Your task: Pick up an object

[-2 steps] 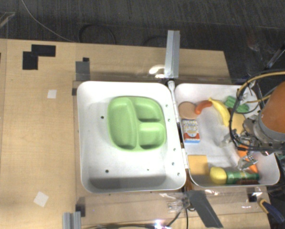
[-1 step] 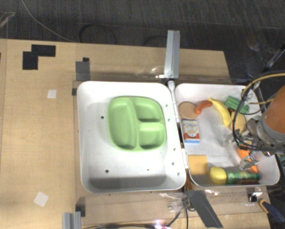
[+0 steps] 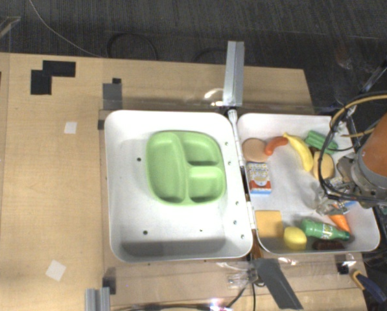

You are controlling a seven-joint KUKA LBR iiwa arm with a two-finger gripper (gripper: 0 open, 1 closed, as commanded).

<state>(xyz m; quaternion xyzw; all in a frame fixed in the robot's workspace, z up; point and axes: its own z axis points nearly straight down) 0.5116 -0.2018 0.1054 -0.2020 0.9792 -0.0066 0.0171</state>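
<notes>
So the grey arm with the orange band [image 3: 382, 149] comes in from the right over the right white bin [image 3: 290, 122], and its two-finger gripper [image 3: 330, 203] sits low near that bin's right side, just above the green plastic bottle [image 3: 324, 229] and next to a small orange carrot-shaped piece [image 3: 340, 222]; honestly can't tell how wide it's open or if it's got anything. Also in there: a yellow banana [image 3: 301, 151], a yellow lemon [image 3: 295, 238], a tan square block [image 3: 268, 223] and a small red-and-white carton [image 3: 258, 177]. The left white bin [image 3: 122, 186] holds a light green divided plastic tray [image 3: 183, 166].

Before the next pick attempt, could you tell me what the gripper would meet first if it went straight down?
Probably the bare floor of the right bin beneath the gripper, close beside the orange carrot; depth is unclear.
</notes>
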